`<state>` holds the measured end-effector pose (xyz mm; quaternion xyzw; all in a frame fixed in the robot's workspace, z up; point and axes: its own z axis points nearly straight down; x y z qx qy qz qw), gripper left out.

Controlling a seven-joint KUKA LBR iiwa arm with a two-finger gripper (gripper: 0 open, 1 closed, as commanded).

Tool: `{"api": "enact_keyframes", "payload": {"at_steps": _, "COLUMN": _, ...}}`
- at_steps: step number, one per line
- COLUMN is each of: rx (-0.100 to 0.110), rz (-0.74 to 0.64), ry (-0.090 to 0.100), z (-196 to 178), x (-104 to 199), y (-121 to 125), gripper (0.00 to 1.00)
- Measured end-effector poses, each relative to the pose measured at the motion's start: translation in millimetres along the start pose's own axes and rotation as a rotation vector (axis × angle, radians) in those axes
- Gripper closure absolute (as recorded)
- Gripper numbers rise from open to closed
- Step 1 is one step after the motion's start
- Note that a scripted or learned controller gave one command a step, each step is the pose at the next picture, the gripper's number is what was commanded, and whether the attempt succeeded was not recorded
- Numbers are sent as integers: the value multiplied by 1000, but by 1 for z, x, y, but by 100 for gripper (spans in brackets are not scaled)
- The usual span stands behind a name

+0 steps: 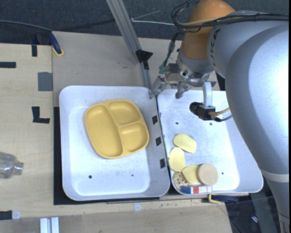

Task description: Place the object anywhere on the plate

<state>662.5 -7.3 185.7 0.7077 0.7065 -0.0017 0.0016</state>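
The big grey arm point(252, 81) hangs over the right bin point(233, 144). The yellow plate point(117, 128) sits in the left bin point(72, 144). The gripper point(182, 89) is up at the bin's top edge; I cannot tell if it is apart or together. The yellow pieces point(184, 142) lie toward 6 o'clock from it, well apart. They are bunched, so a grab could slip or catch two.

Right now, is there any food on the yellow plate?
No, the yellow plate in the left bin holds nothing; the yellow pieces lie in the right bin.
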Motion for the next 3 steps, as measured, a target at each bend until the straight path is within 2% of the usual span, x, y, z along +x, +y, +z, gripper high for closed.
{"api": "enact_keyframes", "payload": {"at_steps": 1, "rx": 7, "rz": 0, "ry": 3, "z": -2, "x": -7, "y": -114, "gripper": 0}}
{"api": "enact_keyframes", "payload": {"at_steps": 2, "rx": 5, "rz": 0, "ry": 4, "z": -2, "x": -22, "y": -153, "gripper": 0}}
{"api": "enact_keyframes", "payload": {"at_steps": 3, "rx": 3, "rz": -3, "ry": 5, "z": -2, "x": -20, "y": -151, "gripper": 0}}
